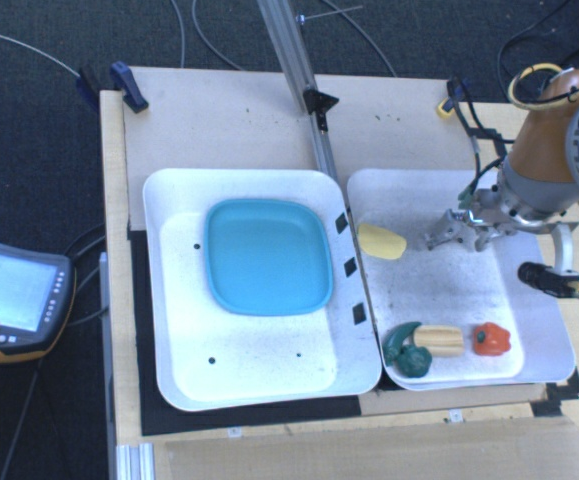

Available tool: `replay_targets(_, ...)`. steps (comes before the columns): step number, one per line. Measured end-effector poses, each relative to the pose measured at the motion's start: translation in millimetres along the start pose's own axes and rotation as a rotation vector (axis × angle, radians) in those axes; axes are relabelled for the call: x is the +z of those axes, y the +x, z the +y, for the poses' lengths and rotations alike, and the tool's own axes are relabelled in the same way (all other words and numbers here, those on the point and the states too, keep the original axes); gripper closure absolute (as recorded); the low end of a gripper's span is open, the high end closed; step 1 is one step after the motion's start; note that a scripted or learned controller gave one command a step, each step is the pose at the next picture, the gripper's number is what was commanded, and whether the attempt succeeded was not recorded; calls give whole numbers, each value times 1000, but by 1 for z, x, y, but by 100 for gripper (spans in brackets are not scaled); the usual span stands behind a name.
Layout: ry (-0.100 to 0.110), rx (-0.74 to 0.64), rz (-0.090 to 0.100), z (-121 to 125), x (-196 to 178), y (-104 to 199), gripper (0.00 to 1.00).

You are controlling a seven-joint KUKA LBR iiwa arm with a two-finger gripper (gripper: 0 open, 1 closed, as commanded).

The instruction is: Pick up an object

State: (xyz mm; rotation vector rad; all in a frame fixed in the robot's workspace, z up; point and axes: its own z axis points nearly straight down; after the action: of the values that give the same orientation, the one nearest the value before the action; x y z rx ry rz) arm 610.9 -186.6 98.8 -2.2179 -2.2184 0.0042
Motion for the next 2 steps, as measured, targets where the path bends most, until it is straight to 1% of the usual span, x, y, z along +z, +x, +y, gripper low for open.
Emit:
replay_targets(1, -5, 0, -1, 0, 3, 0, 0)
replay_targets(2, -7, 0, -2, 1, -8, 0, 100)
